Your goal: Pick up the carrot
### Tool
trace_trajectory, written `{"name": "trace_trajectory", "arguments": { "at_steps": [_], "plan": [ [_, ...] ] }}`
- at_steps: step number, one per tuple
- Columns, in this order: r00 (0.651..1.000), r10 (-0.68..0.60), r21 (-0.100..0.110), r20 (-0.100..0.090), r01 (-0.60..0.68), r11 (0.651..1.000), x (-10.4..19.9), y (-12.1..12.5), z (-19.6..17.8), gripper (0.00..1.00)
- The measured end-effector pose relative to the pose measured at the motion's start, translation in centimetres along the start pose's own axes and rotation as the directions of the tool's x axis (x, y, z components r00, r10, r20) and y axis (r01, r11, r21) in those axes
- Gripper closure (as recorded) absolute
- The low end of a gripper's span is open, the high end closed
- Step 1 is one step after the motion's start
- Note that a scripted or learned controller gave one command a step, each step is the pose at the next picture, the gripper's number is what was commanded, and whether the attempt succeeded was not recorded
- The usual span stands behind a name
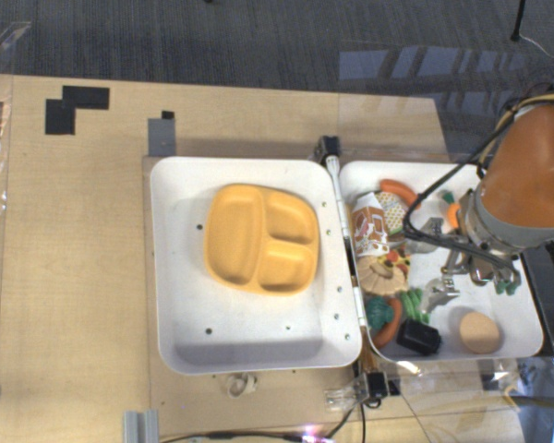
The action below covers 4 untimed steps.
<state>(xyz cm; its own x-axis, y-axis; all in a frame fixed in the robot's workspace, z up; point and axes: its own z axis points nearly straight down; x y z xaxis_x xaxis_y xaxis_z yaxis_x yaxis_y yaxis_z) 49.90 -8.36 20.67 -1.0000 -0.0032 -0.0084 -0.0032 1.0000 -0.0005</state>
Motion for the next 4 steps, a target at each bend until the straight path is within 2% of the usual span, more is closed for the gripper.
{"name": "trace_trajectory", "arguments": {
  "at_steps": [1,2,3,4],
  "plan": [
    [0.957,-0.289,0.0,-0.001,0.289,0.957,0.1,-4.4,4.4,0.0],
    [0.919,-0.395,0.009,0.014,0.395,0.919,-1.0,-5.9,11.4,0.0],
    [0.847,-0.532,0.007,0.005,0.532,0.847,-3.3,-12.4,11.7,0.0],
    [0.828,-0.561,0.008,0.006,0.561,0.828,-1.0,-9.9,11.7,0.0]
  ]
}}
